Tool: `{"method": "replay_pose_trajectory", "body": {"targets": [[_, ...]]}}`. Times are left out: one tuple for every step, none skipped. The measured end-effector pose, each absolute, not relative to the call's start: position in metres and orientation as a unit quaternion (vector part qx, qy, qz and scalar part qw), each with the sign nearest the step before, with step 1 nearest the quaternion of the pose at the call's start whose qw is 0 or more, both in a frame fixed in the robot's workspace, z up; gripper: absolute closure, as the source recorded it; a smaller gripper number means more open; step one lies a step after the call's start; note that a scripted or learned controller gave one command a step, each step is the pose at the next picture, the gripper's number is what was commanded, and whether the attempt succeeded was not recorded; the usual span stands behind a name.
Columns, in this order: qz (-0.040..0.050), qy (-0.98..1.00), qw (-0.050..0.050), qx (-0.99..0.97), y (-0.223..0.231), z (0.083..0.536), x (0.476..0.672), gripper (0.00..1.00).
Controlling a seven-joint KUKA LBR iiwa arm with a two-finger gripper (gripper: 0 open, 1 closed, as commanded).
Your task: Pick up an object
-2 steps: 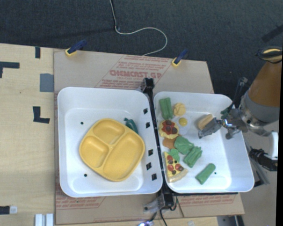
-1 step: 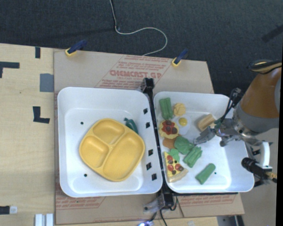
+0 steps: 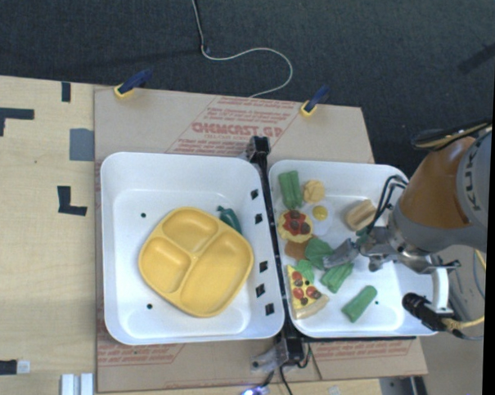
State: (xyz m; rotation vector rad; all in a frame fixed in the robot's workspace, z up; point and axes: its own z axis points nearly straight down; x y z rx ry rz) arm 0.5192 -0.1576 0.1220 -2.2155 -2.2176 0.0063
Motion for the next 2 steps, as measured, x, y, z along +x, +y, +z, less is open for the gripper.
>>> {"method": "replay_pose_trajectory", "body": {"targets": [[0.0010, -0.708, 0.001, -0.707, -0.157, 0.082, 0.519, 0.00], [0.0005, -0.708, -0.001, -0.707, -0.157, 0.095, 0.520, 1.00]]}}
